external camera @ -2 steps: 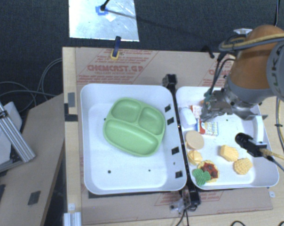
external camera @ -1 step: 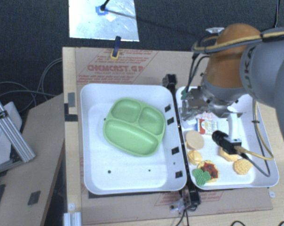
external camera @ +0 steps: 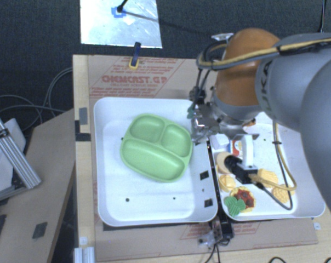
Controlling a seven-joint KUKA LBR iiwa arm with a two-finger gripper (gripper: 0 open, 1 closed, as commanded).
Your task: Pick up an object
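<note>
A green divided plate (external camera: 157, 146) lies flat in the left bin (external camera: 149, 210). The right bin (external camera: 305, 204) holds several small toy foods near its left front: a yellow ridged piece (external camera: 267, 177), a red and green piece (external camera: 241, 199) and a pale yellow round piece (external camera: 226, 183). My gripper (external camera: 200, 126) hangs under the orange wrist band, low over the divider between the bins, just beside the plate's right rim. The arm hides much of the right bin's back half.
A white and red item (external camera: 239, 145) peeks out under the wrist. Cardboard (external camera: 138, 75) lies under both bins, with a yellow and blue clip (external camera: 135, 56) at its far edge. A shiny square sheet (external camera: 120, 15) lies beyond it.
</note>
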